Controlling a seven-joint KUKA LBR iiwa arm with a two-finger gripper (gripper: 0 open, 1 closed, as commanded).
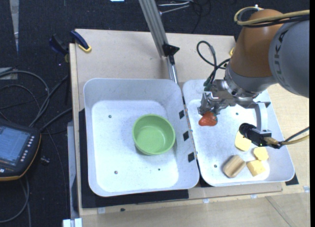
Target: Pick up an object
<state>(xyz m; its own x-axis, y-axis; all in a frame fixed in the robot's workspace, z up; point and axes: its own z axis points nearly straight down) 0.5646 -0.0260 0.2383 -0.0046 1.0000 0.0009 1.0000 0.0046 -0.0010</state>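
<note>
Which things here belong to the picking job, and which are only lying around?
Job:
- gripper
- small red strawberry-like object just beneath it
- yellow and tan food-shaped pieces, right bin

Lying about:
- round green plastic bowl, left bin
- handheld screen controller on floor

My bench [123, 48] is pale wood on a dark speckled floor [34, 14]. Black cables [29, 81] trail at left toward a handheld screen [15, 149]; a metal rail [152, 14] slants far behind.
</note>
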